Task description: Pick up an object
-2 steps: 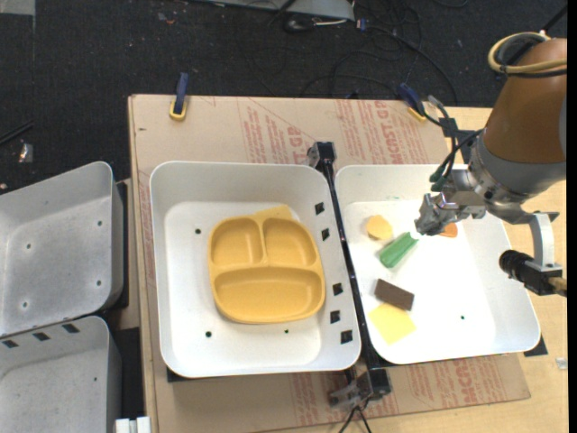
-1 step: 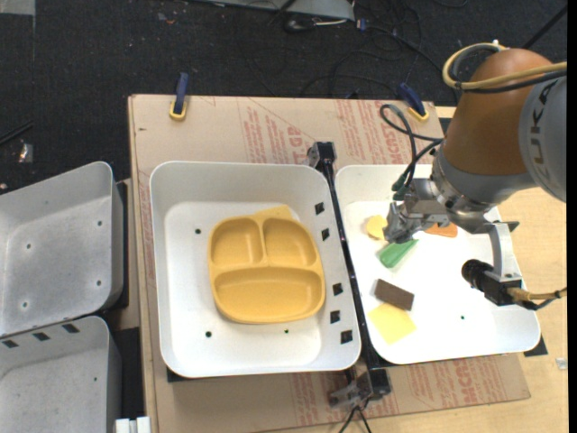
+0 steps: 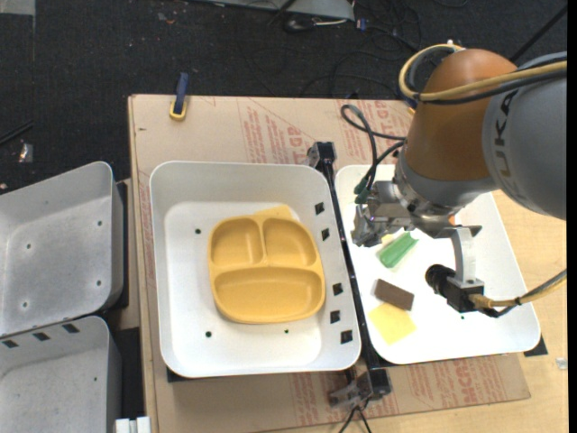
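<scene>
Gripper (image 3: 374,228) hovers beside green block (image 3: 397,250); jaw state cannot be told. Risk: crowding brown block (image 3: 394,294) may spoil the grasp.

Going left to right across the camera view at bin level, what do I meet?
Left bin → yellow divided tray → right bin holding the brown block and, below it, the yellow piece
</scene>
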{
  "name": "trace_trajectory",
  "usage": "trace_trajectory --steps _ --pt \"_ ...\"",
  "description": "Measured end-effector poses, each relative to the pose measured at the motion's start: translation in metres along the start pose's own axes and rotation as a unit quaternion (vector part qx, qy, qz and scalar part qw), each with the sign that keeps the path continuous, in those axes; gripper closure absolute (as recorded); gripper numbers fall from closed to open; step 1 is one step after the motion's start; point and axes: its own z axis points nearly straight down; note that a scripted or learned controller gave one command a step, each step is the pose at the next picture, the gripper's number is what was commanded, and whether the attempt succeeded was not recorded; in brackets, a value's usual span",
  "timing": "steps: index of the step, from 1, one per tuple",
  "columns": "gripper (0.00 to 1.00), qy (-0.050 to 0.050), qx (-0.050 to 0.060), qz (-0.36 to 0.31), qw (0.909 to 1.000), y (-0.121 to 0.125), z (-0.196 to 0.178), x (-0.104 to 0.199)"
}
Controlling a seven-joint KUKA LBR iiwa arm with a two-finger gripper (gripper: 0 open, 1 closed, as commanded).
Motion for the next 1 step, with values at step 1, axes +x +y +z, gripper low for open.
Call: trace_trajectory --steps 1 --pt "1.00 0.000 0.001 0.001 1.0000 -0.0077 0.0158 0.0505"
